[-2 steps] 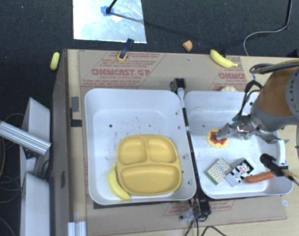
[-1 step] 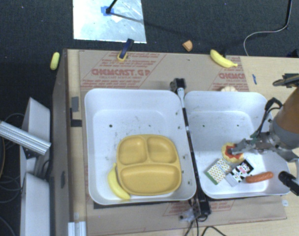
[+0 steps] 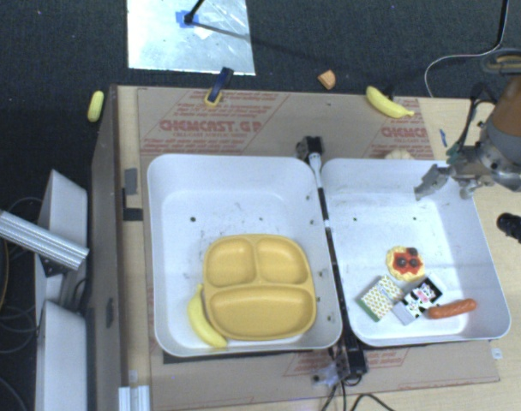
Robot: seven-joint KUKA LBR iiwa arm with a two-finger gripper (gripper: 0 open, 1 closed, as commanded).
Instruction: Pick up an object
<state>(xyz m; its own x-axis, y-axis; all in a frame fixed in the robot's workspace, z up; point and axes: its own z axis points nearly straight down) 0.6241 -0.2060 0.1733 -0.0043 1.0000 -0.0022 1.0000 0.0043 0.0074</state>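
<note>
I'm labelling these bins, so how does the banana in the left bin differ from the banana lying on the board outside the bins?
The bin banana lies in the left bin, pressed against the yellow divided plate; the board banana lies alone on the brown board. The bin banana runs nearly top to bottom in the view; the board banana slants. Both are yellow and curved.

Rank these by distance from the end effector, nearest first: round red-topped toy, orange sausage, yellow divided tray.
From the end effector:
1. Round red-topped toy, right bin's middle.
2. Orange sausage, right bin's near corner.
3. Yellow divided tray, left bin.
</note>
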